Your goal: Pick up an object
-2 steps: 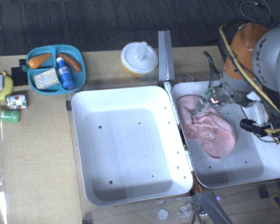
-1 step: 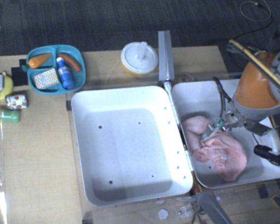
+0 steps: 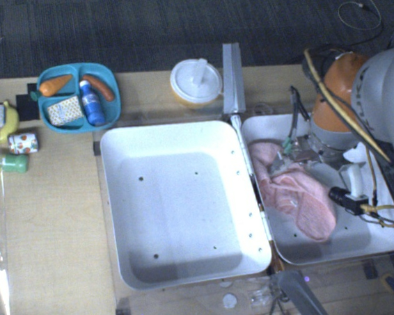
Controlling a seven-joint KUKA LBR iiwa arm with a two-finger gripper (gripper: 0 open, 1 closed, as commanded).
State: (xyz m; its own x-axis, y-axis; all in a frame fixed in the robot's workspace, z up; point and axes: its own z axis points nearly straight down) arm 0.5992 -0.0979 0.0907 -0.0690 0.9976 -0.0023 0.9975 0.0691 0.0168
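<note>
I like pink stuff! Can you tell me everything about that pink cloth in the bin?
The crumpled pink fabric cloth looks soft and thin, bunched into wrinkly folds. It lies flat on the floor of the shallow white plastic bin on the right, stretching from near the bin's upper left corner down towards its middle. The grey arm's end effector is right at its upper part, seemingly touching the folds there.

Grey KUKA arm [image 3: 386, 91] reaching in from the right, bulky rounded links filling the upper right corner. Orange band [image 3: 335, 76] showing above the wrist, yellow and black cables looping along its side. Two-finger metal gripper [image 3: 289, 156] angled down and leftward, low over the right-hand side. Finger state hidden by the wrist body and cabling.
</note>
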